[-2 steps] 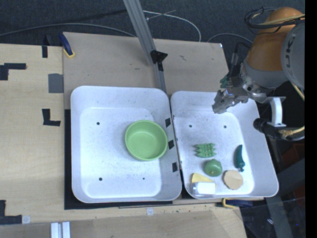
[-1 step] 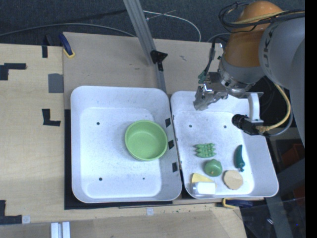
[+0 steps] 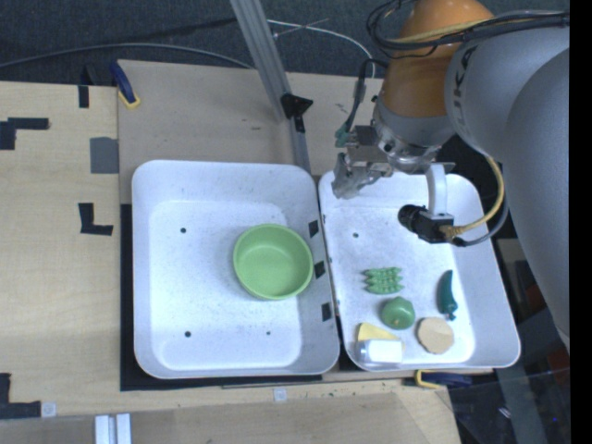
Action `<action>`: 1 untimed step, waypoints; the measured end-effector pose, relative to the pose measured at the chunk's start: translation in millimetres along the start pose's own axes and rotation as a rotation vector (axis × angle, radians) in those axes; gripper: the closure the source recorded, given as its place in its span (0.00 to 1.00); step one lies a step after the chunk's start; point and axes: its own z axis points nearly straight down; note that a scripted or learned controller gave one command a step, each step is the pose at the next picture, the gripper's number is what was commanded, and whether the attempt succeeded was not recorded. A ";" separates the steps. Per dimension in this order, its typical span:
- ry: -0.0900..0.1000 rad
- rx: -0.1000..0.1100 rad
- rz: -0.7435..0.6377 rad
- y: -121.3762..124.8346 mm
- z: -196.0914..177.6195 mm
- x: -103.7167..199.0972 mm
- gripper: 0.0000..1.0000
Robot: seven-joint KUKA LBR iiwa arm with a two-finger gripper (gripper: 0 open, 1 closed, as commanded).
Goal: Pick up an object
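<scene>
A bowl [image 3: 272, 262] sits in the left bin [image 3: 166, 192]. In the right bin [image 3: 481, 248] several small items (all near the front) lie together; the gripper [image 3: 353, 179] hangs over its back-left corner.

A: Which items are green?
B: The bowl [image 3: 272, 262], light green; the ridged pod cluster [image 3: 383, 278]; the round piece [image 3: 399, 314].
A: And the bins?
B: The left bin [image 3: 166, 202] and right bin [image 3: 481, 276] are white, finely speckled.

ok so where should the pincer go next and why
Probably toward the near end of the right bin, then down. The pincer sits at that bin's far left corner with nothing under it, while the items cluster at the near end: green pods, a green ball, a tan disc.
</scene>
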 end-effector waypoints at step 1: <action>0.000 0.002 -0.001 -3.4 6.8 59.5 1.00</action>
